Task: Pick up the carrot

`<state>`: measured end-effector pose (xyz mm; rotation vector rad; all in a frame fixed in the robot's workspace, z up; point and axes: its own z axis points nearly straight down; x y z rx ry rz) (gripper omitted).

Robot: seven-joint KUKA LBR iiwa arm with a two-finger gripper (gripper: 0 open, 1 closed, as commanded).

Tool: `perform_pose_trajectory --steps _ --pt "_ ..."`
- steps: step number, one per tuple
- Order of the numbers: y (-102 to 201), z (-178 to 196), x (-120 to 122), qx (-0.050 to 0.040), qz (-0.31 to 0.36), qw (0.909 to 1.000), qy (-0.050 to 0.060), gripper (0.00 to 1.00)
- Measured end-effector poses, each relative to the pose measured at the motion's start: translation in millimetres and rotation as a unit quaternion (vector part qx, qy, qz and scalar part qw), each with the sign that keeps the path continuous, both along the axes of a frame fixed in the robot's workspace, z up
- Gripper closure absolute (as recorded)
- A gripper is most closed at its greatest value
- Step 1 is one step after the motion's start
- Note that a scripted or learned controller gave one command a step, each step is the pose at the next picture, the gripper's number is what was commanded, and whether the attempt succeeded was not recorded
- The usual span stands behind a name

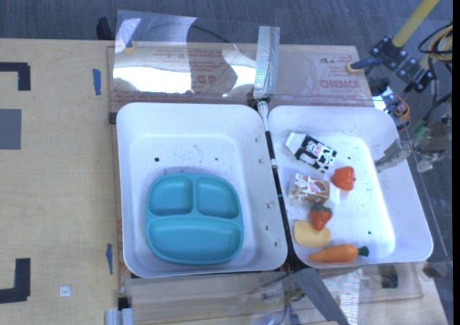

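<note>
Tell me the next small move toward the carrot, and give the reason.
Probably bring the gripper over the right bin and down toward its near edge. The carrot lies flat there, untouched, its green end pointing right, just below the yellow piece, so the approach should favour the carrot's free side.

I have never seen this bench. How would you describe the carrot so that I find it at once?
Look at the right white bin, the one without the blue tray. Along its near edge lies the carrot, flat on its side. It is long, thin and orange with a small green end, unlike the rounder yellow piece just above it.
</note>
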<state>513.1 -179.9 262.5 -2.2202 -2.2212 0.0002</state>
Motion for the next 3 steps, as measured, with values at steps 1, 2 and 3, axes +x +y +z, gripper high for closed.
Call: perform_pose_trajectory --steps 1,2,3 --pt "48 -175 -8 -0.0009 -0.004 1.0 -0.004 0.0" --pt "0 -176 11 -0.0021 0.091 0.9958 -0.004 0.0" --pt "0 -164 13 -0.004 0.09 0.9959 -0.008 1.0"
